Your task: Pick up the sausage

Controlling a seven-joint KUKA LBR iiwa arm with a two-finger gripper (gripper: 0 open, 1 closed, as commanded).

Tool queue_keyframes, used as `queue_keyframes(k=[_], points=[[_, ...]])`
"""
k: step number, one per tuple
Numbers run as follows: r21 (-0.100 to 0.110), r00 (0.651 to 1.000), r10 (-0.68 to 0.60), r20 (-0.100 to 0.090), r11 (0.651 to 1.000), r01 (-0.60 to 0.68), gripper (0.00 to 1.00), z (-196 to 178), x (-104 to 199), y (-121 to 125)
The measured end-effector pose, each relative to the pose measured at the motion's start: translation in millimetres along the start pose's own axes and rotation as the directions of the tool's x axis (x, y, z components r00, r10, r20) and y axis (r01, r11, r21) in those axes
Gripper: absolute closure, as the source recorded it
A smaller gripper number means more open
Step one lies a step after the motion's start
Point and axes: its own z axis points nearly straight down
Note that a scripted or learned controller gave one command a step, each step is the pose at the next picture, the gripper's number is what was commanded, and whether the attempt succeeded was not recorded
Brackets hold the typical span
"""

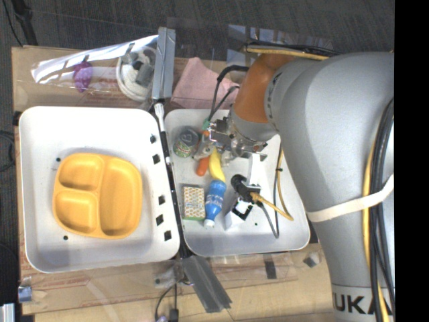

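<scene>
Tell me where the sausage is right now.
In the camera view, the sausage lies in the right bin, toward its upper left, touching the banana on its left, just below the gripper.

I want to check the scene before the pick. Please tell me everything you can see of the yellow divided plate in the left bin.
The yellow divided plate looks like smooth plastic, with rounded corners and three compartments: two smaller ones on the left, one larger on the right. Nothing lies in it. It lies flat, right side up, slightly turned, near the middle of the left bin, resting on the bin's floor. The arm is away from it, over the right bin.
</scene>
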Motion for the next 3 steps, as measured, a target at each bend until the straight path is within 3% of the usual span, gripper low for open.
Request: queue_keyframes(k=[3], points=[[0.029, 1.000, -0.012, 0.001, 0.999, 0.012, 1.00, -14.1, 1.0, -3.6]])
